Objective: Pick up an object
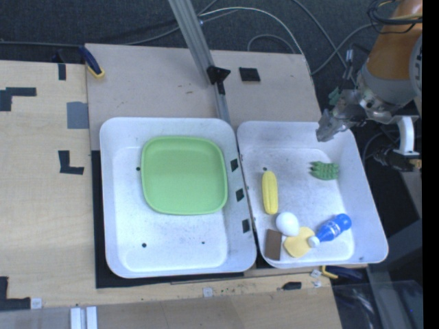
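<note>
From the camera view, the gripper (328,129) hangs over the far right corner of the right bin (357,251) — whether it is open or closed cannot be told, and nothing shows in it. Just below it lies a green spiky toy (324,171). Further down and to its left are a yellow corn cob (270,192), a white egg (287,222), a brown block (274,245) and a blue bottle (332,228). Well to the left — in the left bin (116,252) — sits a green plate (184,175).

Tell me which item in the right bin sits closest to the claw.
The green spiky toy, just below the claw near the right bin's far corner. The yellow corn, white egg and blue bottle lie farther off.
</note>
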`<state>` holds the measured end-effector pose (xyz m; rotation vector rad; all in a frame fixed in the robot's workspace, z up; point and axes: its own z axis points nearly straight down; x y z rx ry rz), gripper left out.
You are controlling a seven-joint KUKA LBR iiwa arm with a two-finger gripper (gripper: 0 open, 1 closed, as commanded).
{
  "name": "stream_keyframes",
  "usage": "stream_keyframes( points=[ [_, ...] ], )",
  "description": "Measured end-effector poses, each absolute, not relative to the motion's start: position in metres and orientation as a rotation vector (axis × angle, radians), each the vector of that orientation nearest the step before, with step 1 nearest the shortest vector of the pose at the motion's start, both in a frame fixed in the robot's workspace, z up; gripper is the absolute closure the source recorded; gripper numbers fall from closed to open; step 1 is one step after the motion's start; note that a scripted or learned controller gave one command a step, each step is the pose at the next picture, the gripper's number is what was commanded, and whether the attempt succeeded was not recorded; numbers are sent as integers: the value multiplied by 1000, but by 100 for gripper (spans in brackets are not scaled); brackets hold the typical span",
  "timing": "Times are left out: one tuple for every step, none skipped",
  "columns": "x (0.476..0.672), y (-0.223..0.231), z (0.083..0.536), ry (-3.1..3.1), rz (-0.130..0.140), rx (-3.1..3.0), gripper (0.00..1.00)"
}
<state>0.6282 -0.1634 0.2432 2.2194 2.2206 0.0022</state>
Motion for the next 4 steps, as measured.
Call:
stream_keyframes(
  points=[
    [630,-111,251,2227,2,2216,100],
    [639,-57,238,2228,0,2217,100],
    [640,-14,232,2226,-1,2218,100],
    [638,35,222,2223,-1,2221,100]
  ],
)
